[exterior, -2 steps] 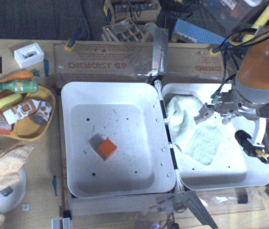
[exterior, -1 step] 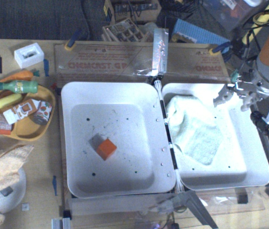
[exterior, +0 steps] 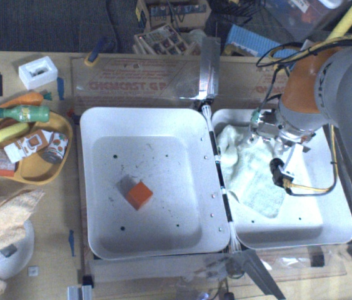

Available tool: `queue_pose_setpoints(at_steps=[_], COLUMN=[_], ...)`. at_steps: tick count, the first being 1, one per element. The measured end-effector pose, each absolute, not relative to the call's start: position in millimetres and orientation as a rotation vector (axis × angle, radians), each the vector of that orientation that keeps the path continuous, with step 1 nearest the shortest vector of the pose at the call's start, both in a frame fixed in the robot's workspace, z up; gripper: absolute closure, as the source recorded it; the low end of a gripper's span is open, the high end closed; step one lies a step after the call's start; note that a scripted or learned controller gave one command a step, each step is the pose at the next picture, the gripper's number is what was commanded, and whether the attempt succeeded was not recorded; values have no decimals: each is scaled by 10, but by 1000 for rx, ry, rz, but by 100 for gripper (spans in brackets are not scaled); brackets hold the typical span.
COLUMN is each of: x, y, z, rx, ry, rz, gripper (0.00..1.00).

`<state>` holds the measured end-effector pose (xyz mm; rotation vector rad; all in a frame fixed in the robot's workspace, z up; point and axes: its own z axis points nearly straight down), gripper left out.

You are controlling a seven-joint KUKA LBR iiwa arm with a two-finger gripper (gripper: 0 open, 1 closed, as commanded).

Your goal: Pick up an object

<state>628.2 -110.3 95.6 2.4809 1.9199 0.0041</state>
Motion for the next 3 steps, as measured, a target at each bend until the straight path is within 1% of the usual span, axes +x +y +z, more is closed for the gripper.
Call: queue_pose_setpoints(at_steps=[1, 2, 3], x=[6249, 6417, 5911], y=[-1558, -1981, -1794], z=[1225, 965, 1722], rx=[2491, 2432, 2311], ry=[1909, 1982, 2130], rz=[1, 1, 0], gripper=[0, 0, 0])
